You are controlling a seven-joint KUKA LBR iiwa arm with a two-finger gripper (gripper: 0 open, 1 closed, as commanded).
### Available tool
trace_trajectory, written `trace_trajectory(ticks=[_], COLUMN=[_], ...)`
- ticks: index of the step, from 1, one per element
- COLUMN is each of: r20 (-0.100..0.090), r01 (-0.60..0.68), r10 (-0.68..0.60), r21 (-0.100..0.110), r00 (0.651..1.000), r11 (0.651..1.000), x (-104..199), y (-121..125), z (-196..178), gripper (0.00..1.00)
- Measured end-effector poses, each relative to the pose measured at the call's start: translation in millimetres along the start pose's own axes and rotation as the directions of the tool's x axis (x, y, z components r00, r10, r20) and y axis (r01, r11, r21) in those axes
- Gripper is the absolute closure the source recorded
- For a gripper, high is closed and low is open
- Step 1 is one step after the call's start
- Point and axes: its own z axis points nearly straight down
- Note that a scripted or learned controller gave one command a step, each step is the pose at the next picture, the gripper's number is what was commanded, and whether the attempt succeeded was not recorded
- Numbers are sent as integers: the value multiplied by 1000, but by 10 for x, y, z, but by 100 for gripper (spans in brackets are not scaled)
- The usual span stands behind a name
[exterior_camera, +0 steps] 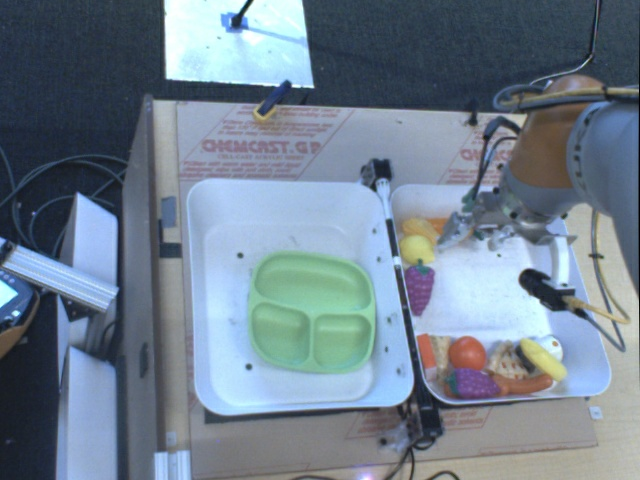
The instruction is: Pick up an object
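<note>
Two white bins are set side by side on the surface [300,133], and tbh a fair bit of it is hard to read. The pincer [455,230] is seen over the back of the right bin [480,293], blurred into grey metal and cables, so whether it's apart or together can't be told. Just beside it, an orange-yellow toy [422,226] is wedged in the back left corner, and its shape can't be made out. The arm [590,148] is cut off by the right edge.

The pickable stuff is all plastic food, kept in the right bin. A yellow fruit [417,250] and a purple grape bunch [419,288] are lined up along the left wall. The rest is heaped along the front wall: a red tomato [467,352], a second grape bunch [473,384] and a banana [541,358], with other bits piled so tight they can't be told apart. A green divided plate [312,313] is laid in the left bin [225,368].
</note>
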Motion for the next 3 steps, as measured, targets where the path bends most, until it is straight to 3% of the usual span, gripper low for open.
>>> trace_trajectory(ticks=[1,2,3], r20=[6,-12,-14], r01=[0,5,5], r10=[0,-5,-5], r21=[34,35,36], r00=[1000,1000,1000], r11=[999,999,999], x=[138,6,-19], y=[402,404,405], z=[281,320,321], gripper=[0,0,0])
